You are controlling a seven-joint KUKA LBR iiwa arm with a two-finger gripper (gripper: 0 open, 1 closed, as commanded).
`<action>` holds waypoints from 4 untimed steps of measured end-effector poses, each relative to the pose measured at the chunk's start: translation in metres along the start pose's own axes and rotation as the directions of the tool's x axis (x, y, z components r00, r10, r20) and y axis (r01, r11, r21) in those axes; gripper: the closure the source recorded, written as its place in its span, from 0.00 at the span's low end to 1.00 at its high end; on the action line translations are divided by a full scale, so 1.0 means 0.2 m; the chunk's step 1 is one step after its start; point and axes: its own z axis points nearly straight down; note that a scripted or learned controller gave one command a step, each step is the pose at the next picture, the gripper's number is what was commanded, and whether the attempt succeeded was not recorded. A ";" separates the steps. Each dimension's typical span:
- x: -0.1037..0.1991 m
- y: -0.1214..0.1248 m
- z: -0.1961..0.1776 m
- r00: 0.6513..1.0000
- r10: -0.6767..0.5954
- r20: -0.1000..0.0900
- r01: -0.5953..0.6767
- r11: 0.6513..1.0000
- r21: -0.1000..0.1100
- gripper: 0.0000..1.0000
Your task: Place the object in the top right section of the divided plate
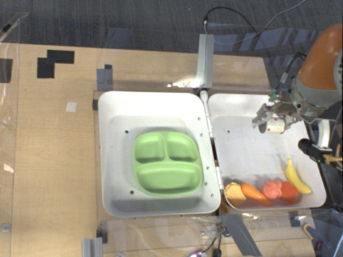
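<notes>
The green divided plate (pixel 167 162) lies in the left bin (pixel 115 122), with two small sections along its far side and one wide section nearer the camera. My gripper (pixel 276 122) hangs over the far part of the right bin (pixel 236 143), well to the right of the plate. A small white object with an orange mark (pixel 275 127) sits between its fingers, lifted off the bin floor.
Along the right bin's near edge lie a yellow banana (pixel 296 176), two red pieces (pixel 281 190), an orange carrot (pixel 254 192) and a tan piece (pixel 235 192). A raised rim (pixel 210 143) separates the two bins. The arm's orange band (pixel 321 63) is at the right.
</notes>
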 end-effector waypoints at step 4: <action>0.43 -0.49 0.25 0.886 -0.463 0.033 0.464 0.885 -0.025 1.00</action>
